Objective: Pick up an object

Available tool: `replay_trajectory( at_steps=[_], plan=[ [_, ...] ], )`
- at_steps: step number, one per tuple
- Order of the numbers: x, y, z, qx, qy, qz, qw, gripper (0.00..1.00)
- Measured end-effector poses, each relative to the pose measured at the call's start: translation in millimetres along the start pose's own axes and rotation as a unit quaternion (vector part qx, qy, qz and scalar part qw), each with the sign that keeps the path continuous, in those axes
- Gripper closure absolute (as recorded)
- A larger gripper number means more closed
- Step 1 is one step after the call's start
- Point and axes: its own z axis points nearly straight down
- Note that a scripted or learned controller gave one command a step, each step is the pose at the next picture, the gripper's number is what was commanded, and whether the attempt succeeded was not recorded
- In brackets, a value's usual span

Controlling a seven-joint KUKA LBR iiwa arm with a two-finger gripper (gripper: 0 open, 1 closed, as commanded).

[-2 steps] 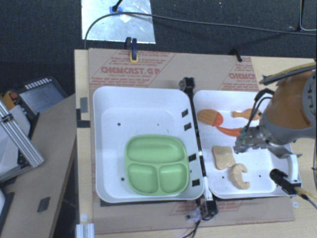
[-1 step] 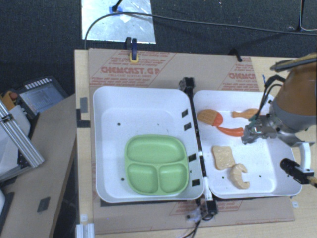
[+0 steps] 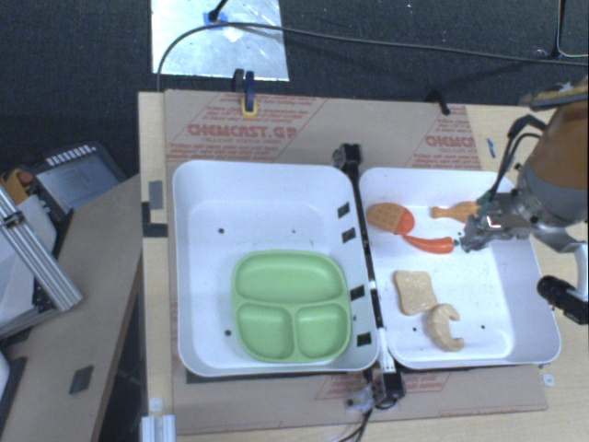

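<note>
The right bin [image 3: 525,339] holds several toy foods: an orange round piece [image 3: 390,217], a red chili pepper [image 3: 429,242], an orange drumstick [image 3: 455,212], a tan bread slice [image 3: 415,292] and a pale curved piece [image 3: 447,326]. My gripper [image 3: 477,236] hangs low over the right bin, just right of the chili pepper's tip and below the drumstick. The arm's wrist and cables cover the fingers' ends.
The left bin [image 3: 207,201] contains a green divided plate [image 3: 290,306]. A black divider [image 3: 361,256] runs between the two bins. Cardboard [image 3: 304,132] lies under both bins, with a clamp [image 3: 248,93] at the far edge. A black knob [image 3: 563,297] juts in at the right.
</note>
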Motion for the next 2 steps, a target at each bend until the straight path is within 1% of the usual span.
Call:
replay_trajectory(
  at_steps=[1,2],
  plan=[
    [50,3,-7,0.001,0.001,-0.003,1.0,1.0],
    [93,7,-3,0.003,0.002,-0.002,1.0,1.0]
  ],
)
